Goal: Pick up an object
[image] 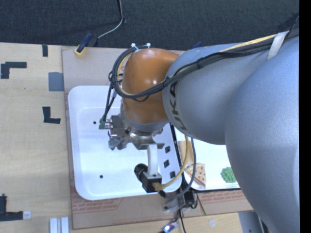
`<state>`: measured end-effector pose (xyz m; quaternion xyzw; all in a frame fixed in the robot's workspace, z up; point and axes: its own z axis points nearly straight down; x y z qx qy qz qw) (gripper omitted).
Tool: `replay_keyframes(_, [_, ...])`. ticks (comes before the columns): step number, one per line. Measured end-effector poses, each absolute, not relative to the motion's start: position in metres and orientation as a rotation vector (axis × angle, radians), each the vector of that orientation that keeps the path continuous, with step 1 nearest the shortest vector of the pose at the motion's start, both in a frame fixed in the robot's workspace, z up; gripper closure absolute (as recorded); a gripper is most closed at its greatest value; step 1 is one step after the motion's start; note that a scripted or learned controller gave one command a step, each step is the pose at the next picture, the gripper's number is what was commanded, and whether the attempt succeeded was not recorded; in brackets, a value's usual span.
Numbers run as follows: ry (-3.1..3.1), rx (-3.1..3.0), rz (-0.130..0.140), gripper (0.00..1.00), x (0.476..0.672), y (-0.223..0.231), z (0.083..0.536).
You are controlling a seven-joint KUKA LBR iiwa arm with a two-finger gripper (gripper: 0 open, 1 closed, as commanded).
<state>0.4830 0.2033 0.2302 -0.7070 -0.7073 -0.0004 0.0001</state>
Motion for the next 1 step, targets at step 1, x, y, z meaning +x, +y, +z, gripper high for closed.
replay_keyframes(1, [-2.220,-2.217,0.016,1.00,0.5146,0.2334,0.1400])
